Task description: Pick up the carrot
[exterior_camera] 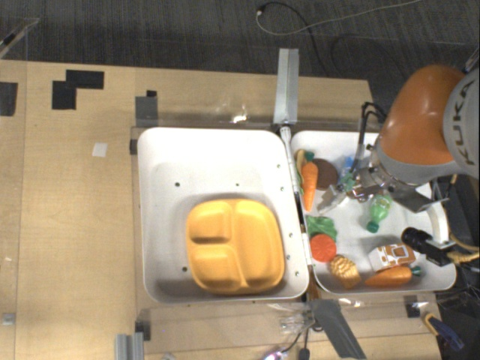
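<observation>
An orange carrot with a green top lies lengthwise along the left wall of the right bin. A second orange carrot lies flat near that bin's front edge. My gripper hangs low over the middle of the right bin, just right of the first carrot and apart from it. The grey arm with its orange band rises behind it to the right. I see nothing held in the gripper.
Around the gripper lie a brown round piece, a green bottle, green leaves, a red tomato, a tan knobbly item and a small carton. The left bin holds a yellow divided tray.
</observation>
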